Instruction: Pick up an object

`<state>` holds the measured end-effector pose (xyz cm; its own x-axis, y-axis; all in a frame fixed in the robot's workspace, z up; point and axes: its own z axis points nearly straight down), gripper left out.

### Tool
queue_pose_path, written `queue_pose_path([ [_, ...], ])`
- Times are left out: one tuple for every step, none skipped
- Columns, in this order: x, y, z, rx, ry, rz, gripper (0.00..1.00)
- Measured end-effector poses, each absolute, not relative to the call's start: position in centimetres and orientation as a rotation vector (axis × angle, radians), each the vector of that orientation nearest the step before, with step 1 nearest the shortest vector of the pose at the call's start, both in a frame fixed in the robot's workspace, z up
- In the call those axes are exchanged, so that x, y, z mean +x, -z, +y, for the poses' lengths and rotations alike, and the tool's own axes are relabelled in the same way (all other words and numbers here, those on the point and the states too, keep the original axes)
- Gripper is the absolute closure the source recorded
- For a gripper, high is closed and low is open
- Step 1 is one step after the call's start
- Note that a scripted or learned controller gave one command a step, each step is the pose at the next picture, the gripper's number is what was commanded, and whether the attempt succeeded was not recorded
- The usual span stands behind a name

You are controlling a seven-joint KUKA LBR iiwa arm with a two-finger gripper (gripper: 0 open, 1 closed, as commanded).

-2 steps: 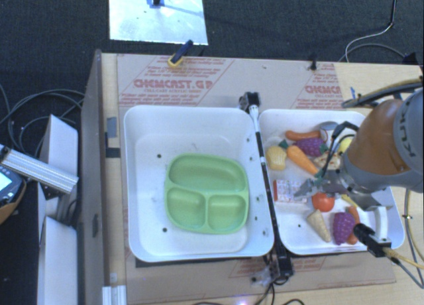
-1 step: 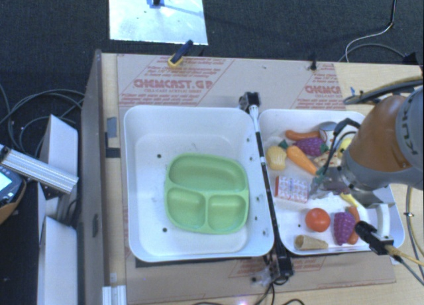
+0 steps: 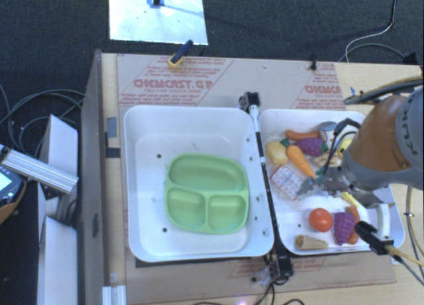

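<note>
Right bin crowded with toy food: an orange carrot, a pink-and-white checked block just below it, a red tomato, purple grapes beside that, and a cone at the near edge. Gripper sits low between carrot and checked block, seemingly touching the block's right edge; whether it grips anything is unclear at this slant. Left bin carries a green divided tray.

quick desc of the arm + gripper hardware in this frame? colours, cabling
The arm is a thick rounded body, grey with a broad orange band above the wrist. A black cable loops over the wrist end. The gripper is small, dark grey metal, much slimmer than the arm.
</note>
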<state>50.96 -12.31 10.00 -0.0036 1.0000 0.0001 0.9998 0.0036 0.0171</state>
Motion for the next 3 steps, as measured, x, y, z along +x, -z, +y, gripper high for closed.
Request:
queue_pose_path([
  [64.1, -19.1, -17.3, 2.212, -0.005, 2.221, 0.00],
  [61.6, -9.9, -13.0, 2.215, -0.003, 2.223, 0.00],
  [59.5, -9.0, -10.3, 2.204, -0.010, 2.214, 0.00],
])
